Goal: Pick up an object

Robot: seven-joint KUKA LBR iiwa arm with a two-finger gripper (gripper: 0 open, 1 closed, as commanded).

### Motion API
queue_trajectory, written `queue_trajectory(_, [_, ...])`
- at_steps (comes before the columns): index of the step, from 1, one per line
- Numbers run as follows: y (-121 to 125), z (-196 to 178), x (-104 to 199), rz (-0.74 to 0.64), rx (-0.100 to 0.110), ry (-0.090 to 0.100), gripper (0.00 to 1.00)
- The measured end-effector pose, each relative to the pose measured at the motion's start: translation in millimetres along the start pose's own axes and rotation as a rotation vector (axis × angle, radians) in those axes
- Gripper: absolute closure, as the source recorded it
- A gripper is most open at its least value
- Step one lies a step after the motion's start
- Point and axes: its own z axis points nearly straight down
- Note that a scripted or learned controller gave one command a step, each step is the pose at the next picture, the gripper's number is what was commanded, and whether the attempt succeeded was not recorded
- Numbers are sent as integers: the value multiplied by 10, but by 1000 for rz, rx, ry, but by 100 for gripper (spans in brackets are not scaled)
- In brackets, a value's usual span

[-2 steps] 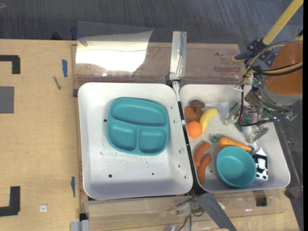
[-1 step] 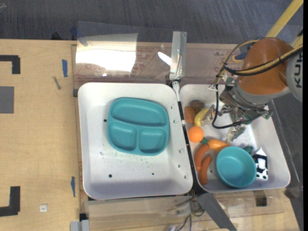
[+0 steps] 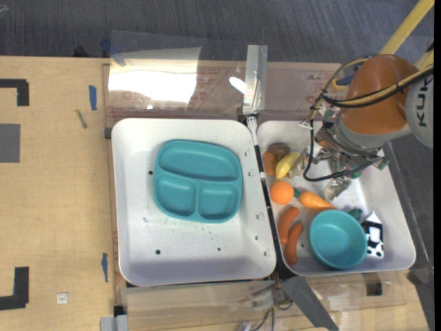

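Observation:
My gripper hangs under the arm's orange band, low over the back part of the right bin. Cables and the wrist hide its tips. Just left of it lie a yellow banana and a brown piece. An orange ball-shaped fruit and a carrot lie a little nearer the front. A teal bowl stands at the bin's front, with two reddish sausages to its left and a black-and-white toy to its right.
The left bin holds a teal divided plate at its middle. A ridge where the two bins' rims meet separates them. A clear plastic sheet stands behind the bins, and bare bench lies to the left.

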Motion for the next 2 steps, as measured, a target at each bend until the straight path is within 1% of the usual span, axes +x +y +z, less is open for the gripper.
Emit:
queue_trajectory(1, [413, -16, 435, -145, 6, 0, 0])
queue_trajectory(2, [221, -14, 995, 31, 4, -1, 0])
